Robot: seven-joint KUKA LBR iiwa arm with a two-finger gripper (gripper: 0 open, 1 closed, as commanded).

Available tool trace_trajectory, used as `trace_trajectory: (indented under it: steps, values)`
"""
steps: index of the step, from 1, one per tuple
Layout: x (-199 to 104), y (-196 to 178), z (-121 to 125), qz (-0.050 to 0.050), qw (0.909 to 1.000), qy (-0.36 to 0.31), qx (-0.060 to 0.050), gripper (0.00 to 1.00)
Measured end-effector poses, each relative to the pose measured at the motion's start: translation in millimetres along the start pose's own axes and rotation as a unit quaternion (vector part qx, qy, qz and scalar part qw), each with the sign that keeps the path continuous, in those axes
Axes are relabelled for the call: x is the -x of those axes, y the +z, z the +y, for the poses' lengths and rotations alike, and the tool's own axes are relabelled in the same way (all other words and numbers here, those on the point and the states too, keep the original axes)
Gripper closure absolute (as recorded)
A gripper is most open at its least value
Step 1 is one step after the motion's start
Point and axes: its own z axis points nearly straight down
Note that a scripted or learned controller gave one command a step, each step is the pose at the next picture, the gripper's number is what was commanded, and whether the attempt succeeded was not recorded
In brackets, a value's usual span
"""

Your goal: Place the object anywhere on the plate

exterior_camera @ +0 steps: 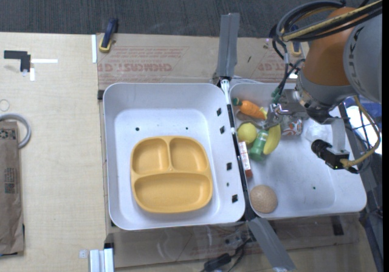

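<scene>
Gripper (281, 112) low in the right bin, can't tell its grip, toys just left, yellow plate (172, 174) farther left.

The arm (340, 39) runs out of the picture at the right and top edges, so its base is cut off. The claw (282, 120) sits low over the far part of the right bin (304, 195), and its fingers are too dark and tangled with cables to read. Beneath it, a green object (259, 145) and a banana (273, 139) overlap, each partly covered. At the left edge, a brown paper bag (9, 185) is cropped.
</scene>
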Motion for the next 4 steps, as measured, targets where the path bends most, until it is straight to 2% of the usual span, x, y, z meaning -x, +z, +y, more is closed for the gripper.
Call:
trace_trajectory:
  steps: [1,2,3,4]
  values:
    - [1,-8,0,-0.001,1.0,-0.001,-0.001,1.0]
    - [-47,0,-10,0.001,0.9998,-0.021,-0.001,1.0]
    - [-123,-9,-24,0.001,0.9997,-0.023,0.0,1.0]
    - [-189,24,-34,0.0,1.0,-0.007,-0.001,1.0]
